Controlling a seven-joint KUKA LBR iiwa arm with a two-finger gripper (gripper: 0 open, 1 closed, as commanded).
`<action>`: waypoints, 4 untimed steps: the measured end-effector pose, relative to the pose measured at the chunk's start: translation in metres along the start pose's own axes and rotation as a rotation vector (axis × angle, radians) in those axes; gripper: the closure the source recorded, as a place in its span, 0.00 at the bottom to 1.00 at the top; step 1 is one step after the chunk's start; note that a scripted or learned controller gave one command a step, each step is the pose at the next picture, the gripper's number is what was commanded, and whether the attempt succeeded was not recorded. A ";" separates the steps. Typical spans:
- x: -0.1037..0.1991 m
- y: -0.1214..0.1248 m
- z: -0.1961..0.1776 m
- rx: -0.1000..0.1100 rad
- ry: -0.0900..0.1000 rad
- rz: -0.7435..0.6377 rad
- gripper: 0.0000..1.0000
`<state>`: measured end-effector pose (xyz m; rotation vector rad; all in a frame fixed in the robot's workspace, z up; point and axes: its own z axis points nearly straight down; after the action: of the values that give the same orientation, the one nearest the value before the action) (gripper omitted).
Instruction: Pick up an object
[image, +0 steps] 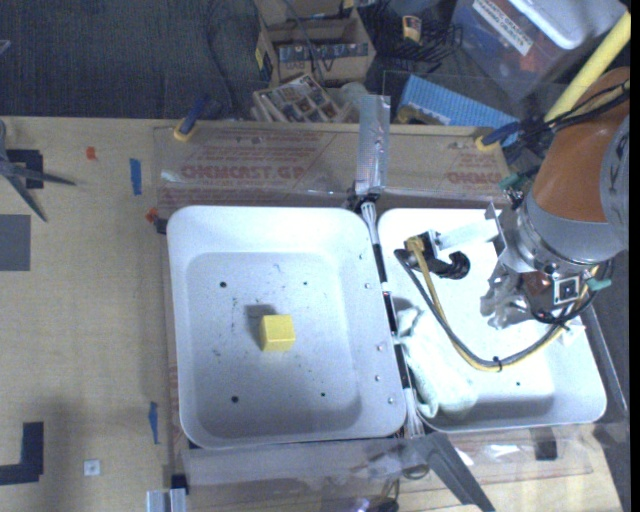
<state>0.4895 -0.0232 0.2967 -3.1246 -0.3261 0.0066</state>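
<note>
Yellow block (277, 332) sits alone on the floor of the left bin (200, 240), a little left of that bin's centre, lying flat with a short shadow on its upper-left side; small dark specks dot the bin floor around it. Right bin (580, 400) touches the left one along a shared middle seam, both resting on the wooden bench (80, 300). Arm (585, 190) enters from the right edge of the frame, grey body with an orange band showing at upper right. Hand (505, 305) hangs over the right bin, toward its right half, well apart from the block, which lies in the other bin. Whether the hand is apart or together: cannot tell, the tips merge with the bright bin floor. Nothing visible between them. Yellow-and-black cable (450, 325) loops from a black fitting near the top of the right bin, down across the bin floor and back up to the wrist. Strip of silver tape (373, 140) runs up from the seam between the bins at top centre. Blue tape marks (135, 177) on the bench at upper left; black tape patches along the left edge.
</note>
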 end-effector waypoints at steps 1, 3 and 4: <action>0.042 0.000 -0.003 -0.001 0.005 0.002 1.00; 0.096 -0.009 -0.024 0.001 0.003 0.011 1.00; 0.084 -0.011 0.112 0.002 0.000 0.003 1.00</action>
<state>0.5689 0.0047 0.1842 -3.1234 -0.3206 0.0074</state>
